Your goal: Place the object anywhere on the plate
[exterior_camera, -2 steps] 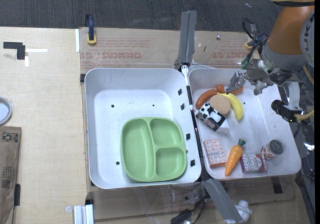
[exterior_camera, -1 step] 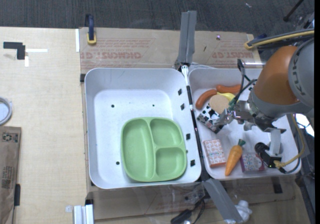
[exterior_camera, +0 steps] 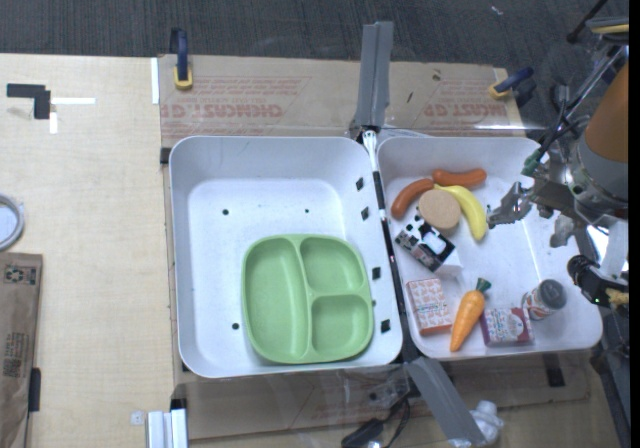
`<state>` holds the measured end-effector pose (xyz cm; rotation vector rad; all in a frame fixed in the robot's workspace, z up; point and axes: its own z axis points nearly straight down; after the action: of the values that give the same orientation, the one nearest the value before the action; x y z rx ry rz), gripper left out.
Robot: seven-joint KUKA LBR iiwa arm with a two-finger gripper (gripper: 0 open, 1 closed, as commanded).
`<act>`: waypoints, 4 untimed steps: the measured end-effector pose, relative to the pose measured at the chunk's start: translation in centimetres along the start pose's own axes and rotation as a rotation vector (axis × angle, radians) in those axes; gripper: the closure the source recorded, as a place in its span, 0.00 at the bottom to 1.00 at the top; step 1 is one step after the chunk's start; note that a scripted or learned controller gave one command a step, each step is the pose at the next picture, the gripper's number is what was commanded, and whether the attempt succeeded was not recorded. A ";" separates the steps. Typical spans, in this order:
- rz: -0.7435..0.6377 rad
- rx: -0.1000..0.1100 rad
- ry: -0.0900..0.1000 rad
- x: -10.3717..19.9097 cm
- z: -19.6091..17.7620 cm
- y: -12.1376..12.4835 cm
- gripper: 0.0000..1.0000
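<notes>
A green plate [exterior_camera: 305, 298] with three compartments lies in the left bin [exterior_camera: 200, 236], toward its front. The right bin [exterior_camera: 560, 336] holds the toy food: two sausages [exterior_camera: 458, 177], a banana [exterior_camera: 468, 210], a round tan bun [exterior_camera: 438, 208], a black-and-white item [exterior_camera: 427, 244], a pink box [exterior_camera: 428, 304], a carrot [exterior_camera: 467, 314], a red carton [exterior_camera: 508, 325] and a small bottle [exterior_camera: 545, 299]. My gripper [exterior_camera: 508, 202] hangs over the right bin's right half, just right of the banana. It is open with nothing between its fingers.
A grey divider [exterior_camera: 375, 76] runs between the two bins at the back. Clamps [exterior_camera: 181, 58] hold the cardboard behind the bins. The arm [exterior_camera: 600, 186] comes in over the right bin's right rim.
</notes>
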<state>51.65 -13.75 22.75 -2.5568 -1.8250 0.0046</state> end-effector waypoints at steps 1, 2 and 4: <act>-0.011 0.002 0.001 -2.3 4.5 -3.4 0.00; 0.241 -0.018 0.007 3.6 11.6 -0.1 0.00; 0.829 -0.025 0.027 3.8 12.3 -2.6 0.00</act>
<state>50.42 -9.36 10.49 -3.0803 -0.6423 -0.0520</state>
